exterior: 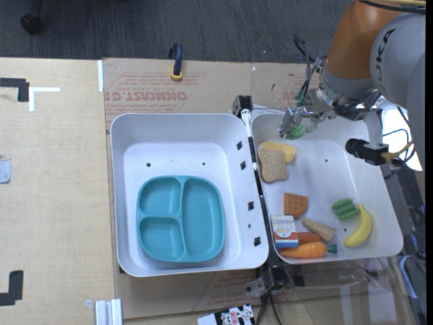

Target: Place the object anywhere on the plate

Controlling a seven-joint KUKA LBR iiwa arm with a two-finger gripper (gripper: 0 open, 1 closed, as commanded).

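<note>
The teal three-compartment plate (181, 219) lies in the left white bin (128, 181), with nothing on it. My gripper (295, 127) hangs over the far left corner of the right bin (379, 181), well right of and beyond the plate. A small green object (296, 133) sits between its fingertips, lifted just above the bin floor, and the fingers look shut on it.
In the right bin lie a bread slice (273, 164) on a yellow piece (289, 150), an orange waffle (295, 203), a small carton (283, 227), a carrot (303, 250), a green vegetable (344, 208) and a banana (360, 227). A raised divider (252, 181) separates the bins.
</note>
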